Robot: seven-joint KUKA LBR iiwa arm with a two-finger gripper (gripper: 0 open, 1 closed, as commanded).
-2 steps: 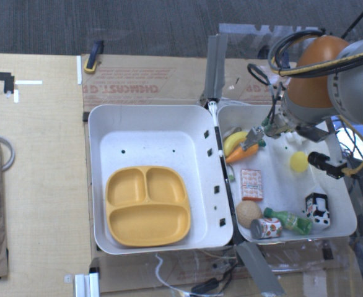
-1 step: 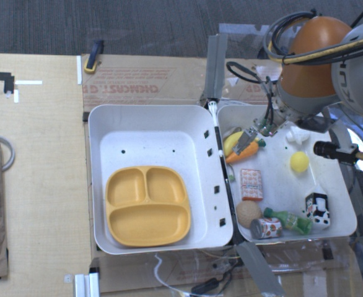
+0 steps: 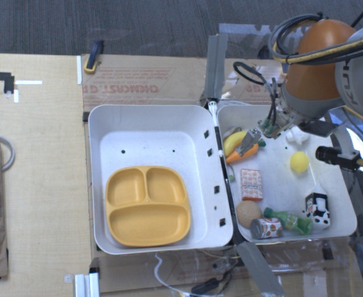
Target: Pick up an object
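A pale wooden bench (image 3: 33, 166) over dark grey carpet carries two shallow white bins; the left bin (image 3: 101, 184) holds a yellow three-part plastic tray (image 3: 148, 204). The gripper (image 3: 256, 138) reaches into the far left corner of the right bin (image 3: 342, 197), just beside an orange toy carrot (image 3: 242, 152) and yellow banana (image 3: 233, 142); I cannot tell whether it grasps anything. Nearby lie a yellow lemon (image 3: 300, 162), a red-patterned small carton (image 3: 251, 184), a black-and-white cow figure (image 3: 318, 210), a green bottle (image 3: 290, 220), a small can (image 3: 265, 229) and a tan ball (image 3: 248, 212).

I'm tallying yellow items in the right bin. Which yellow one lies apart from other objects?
The round lemon, alone on bare bin floor. The banana sits at the left wall, touching the carrot.
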